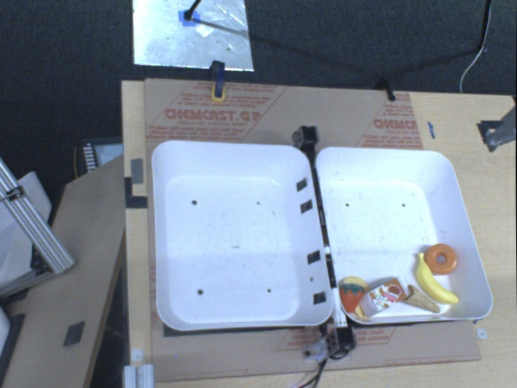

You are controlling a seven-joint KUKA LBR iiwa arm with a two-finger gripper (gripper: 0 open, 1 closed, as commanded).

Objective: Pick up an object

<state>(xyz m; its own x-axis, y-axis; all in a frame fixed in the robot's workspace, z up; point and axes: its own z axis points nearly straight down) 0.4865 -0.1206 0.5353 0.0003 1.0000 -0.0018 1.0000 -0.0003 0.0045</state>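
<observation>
Closest to the lens, five small things crowd the 5 o'clock corner of the right bin (380, 157). A red-orange tomato (352, 295) sits against the wall shared with the left bin (226, 149). Just at its 3 o'clock a small carton (383, 297) touches it, and a brown cone (422, 301) lies beyond that. A banana (432, 282) curves over the cone, touching it. An orange donut (441, 258) sits at the banana's 1 o'clock, right beside its upper end.

Black clips (307, 208) run along the seam between the bins. Both bins rest on a cardboard sheet (214, 113) with red lettering, laid on the tan surface (130, 128). A yellow clamp (218, 85) bites the sheet's 12 o'clock edge, and a foil square (194, 23) lies past it.

My gripper (497, 133) shows as a grey piece at the 3 o'clock edge, well apart from the pile. I cannot tell whether it is open or closed.
</observation>
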